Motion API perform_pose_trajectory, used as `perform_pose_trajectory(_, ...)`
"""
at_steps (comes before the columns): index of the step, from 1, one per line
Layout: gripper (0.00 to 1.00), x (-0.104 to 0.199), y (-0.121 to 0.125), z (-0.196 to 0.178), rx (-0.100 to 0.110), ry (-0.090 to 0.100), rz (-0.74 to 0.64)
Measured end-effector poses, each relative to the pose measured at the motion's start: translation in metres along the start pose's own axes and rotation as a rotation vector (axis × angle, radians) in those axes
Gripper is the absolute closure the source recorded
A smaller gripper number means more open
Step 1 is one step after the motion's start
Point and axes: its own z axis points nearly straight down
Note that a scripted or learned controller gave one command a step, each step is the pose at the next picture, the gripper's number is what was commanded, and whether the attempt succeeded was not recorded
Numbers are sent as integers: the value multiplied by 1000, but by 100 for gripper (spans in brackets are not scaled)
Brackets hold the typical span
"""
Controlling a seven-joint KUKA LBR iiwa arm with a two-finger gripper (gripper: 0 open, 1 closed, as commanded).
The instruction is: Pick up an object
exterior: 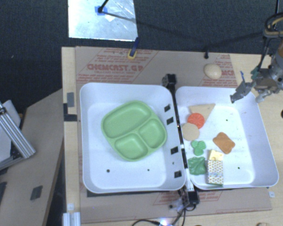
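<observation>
Currently gripper (249, 92) hangs over far right corner of right bin (262, 126), fingers apart, nothing between them; toy food clusters along right bin's left side: tan wedge (201, 109), red disc (195, 119), beige disc (190, 132), green pieces (196, 157), yellow packet (215, 168), brown piece (223, 142); green divided plate (134, 130) lies in left bin (92, 126); pale egg (212, 71) on bench beyond bins.

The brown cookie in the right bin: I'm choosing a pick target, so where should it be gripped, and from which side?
Come straight down on the brown cookie. It lies flat and apart from the other food, with bare bin floor around it. Probably close the pincer across its narrower width.
</observation>
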Motion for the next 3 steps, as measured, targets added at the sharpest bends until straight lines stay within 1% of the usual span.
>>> perform_pose_trajectory(1,0,1,2,-8,-12,-2,-3)
perform_pose_trajectory(2,0,0,0,31,-13,-3,-1)
perform_pose_trajectory(3,0,-7,6,74,-13,-3,-1)
